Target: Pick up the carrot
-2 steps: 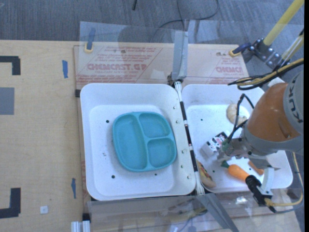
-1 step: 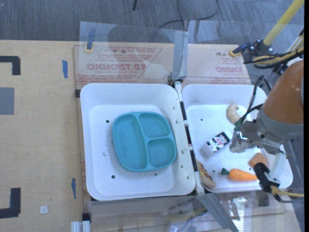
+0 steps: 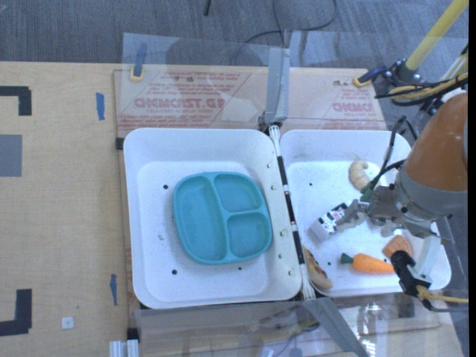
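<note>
The carrot is orange with a green tip at its left end. It lies flat near the front of the right bin. The arm comes in from the right, with its orange band above the bin's right side. My gripper reaches left over the middle of the right bin. The carrot rests a short way in front of it and to its right, apart from it. Nothing shows in the gripper's hold.
A teal divided plate sits in the left bin. In the right bin a beige curved piece lies at the back, a salmon-coloured piece beside the carrot, and a brownish item in the front left corner.
</note>
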`<state>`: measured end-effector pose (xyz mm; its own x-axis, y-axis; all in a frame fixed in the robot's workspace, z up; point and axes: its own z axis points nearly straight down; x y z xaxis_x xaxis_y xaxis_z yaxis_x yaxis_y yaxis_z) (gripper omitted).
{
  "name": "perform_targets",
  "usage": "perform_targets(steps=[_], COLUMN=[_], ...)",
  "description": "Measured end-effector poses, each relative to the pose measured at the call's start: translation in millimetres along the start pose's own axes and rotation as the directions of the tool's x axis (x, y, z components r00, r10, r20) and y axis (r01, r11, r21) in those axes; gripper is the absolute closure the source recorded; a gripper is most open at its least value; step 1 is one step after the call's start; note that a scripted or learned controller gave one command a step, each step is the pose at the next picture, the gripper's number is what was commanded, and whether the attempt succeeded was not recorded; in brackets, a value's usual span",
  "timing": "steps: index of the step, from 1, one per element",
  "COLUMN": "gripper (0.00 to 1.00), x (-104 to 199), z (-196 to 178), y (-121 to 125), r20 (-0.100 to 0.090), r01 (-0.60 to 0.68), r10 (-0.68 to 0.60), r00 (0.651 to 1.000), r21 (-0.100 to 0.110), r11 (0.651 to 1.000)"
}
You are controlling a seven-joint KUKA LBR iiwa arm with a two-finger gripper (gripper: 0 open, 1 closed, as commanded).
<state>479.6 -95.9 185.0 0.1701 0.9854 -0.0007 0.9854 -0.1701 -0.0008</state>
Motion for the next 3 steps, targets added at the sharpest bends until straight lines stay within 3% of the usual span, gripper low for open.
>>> perform_targets(steps=[1,2,3], gripper=[0.00,0.00,0.00], x=[-30.0,-70.0,-58.5], z=[55.9,97.4,87.2], y=[4.1,14.1,9.5], r20=[-0.001,-0.002,-0.001], r01=[-0.013,0.311,0.506], r10=[0.013,-0.311,-0.506], r00=[1.000,0.950,0.863], r21=[0.002,-0.007,-0.001], r11=[1.000,0.950,0.863])
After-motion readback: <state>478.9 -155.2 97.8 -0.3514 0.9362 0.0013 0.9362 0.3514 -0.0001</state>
